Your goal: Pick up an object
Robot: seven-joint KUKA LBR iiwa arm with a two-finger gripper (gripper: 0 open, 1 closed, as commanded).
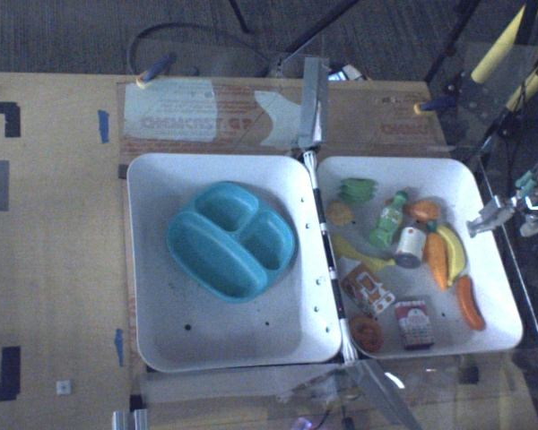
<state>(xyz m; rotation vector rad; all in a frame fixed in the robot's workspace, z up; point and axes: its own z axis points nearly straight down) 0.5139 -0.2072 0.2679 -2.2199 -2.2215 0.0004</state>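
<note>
The right bin (pixel 493 267) holds several toy foods: a green bottle (pixel 388 220), a silver can (pixel 410 245), a banana (pixel 454 250), a carrot (pixel 437 259), a red sausage (pixel 470 303), a small red box (pixel 413 322), a brown and white box (pixel 368 287), a green vegetable (pixel 359 189) and a round reddish piece (pixel 368 333). My gripper (pixel 502 213) hangs over the bin's right rim, to the right of the banana and apart from every item. Nothing is seen held in it.
The left bin (pixel 152 312) carries a blue divided plate (pixel 231 240). A yellow piece (pixel 363 253) and a small tan ball (pixel 341 212) lie near the wall between the bins. Tripod legs and cables stand beyond the bench's far edge.
</note>
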